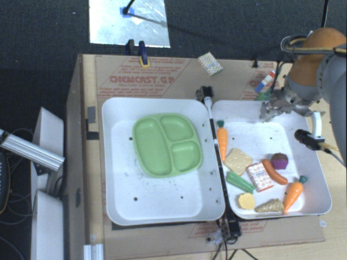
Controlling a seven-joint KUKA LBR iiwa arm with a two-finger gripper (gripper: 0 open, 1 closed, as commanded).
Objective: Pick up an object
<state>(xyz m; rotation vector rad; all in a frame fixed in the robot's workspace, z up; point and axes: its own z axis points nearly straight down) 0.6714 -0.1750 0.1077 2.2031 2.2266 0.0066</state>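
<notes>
The arm reached in from the right, and its pincer hung over the far right part of the right bin, above bare white floor. From where I stood I could not tell how it was set or whether it had hold of anything.

The toy foods lay lower in that bin, well apart from the pincer. A carrot lay lengthwise against the divider. Near it sat a tan slice of bread, with a green bean pod just below and a small yellow piece below that. A red-and-white carton lay touching a sausage, with a purple piece beside it. A second carrot lay tilted near the near right corner, next to a beige lump.

The left bin held a green divided plate. Both bins rested on the tabletop.
</notes>
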